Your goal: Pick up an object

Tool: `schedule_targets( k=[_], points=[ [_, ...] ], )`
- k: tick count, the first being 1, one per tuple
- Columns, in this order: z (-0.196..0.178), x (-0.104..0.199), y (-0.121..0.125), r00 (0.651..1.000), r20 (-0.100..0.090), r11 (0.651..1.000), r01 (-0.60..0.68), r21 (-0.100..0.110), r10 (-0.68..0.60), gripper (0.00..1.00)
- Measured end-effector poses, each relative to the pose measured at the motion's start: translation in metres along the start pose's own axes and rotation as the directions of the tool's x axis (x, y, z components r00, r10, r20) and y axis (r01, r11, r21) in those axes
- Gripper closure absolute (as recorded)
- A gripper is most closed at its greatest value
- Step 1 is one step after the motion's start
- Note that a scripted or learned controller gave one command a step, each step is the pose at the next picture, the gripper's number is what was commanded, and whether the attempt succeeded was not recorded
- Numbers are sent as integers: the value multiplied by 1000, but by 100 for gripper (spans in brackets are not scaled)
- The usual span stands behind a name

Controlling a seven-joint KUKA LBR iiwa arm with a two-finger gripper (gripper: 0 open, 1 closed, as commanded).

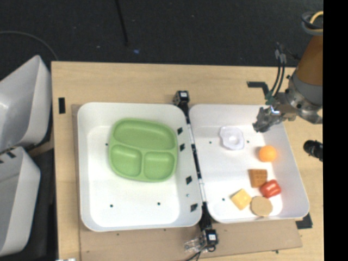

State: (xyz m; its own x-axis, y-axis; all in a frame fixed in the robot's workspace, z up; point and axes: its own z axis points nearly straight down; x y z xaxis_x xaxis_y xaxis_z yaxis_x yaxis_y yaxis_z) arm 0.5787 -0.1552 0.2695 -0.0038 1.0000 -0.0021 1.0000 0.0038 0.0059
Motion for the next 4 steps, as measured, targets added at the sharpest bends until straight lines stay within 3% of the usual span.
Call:
schedule_targets(
  k=[4],
  points=[
    [30, 204, 62, 1000, -2, 1000, 3, 4, -3, 100]
  ],
)
